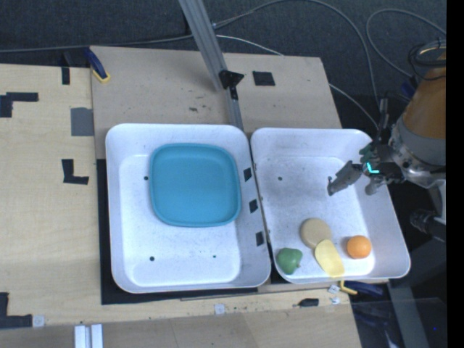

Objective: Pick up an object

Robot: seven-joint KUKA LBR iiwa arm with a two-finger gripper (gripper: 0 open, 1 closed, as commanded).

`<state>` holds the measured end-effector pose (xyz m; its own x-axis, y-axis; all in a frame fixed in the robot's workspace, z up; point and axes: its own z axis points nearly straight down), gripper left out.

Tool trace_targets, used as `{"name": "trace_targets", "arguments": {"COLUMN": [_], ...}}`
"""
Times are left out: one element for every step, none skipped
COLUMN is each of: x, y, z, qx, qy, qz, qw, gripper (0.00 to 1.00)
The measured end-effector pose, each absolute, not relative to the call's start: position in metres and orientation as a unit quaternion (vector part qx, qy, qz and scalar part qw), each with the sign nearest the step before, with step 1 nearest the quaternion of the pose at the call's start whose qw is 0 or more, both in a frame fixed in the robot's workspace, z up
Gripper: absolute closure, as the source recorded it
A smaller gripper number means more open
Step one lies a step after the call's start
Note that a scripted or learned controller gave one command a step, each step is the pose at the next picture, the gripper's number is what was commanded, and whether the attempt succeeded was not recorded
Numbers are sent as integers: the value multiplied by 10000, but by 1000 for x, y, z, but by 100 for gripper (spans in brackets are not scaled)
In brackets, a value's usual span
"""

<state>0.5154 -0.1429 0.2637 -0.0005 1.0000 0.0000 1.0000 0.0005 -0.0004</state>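
Note:
My gripper point(355, 182) hangs over the right part of the right bin point(290, 147), its two dark fingers spread apart with nothing between them. Below it, near the bin's front edge, lie a tan round object point(315, 230), a yellow oblong object point(329, 258), an orange ball point(358, 247) and a green object point(288, 259). The gripper is above and behind these things, apart from all of them.
The left bin point(130, 267) holds a blue square plate point(194, 184). A slanted metal pole point(210, 42) rises behind the bins. Cables run across the dark floor at the back right. The arm's orange band point(429, 107) sits at the right edge.

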Motion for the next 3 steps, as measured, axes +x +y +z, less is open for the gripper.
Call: {"name": "trace_targets", "arguments": {"x": [515,519,519], "y": [-143,-143,-133], "z": [264,203,149], "qx": [-7069,-7070,-7069], "qy": [-7073,-7073,-7073], "qz": [2,10,11], "qw": [2,13,15], "gripper": [0,0,0]}}
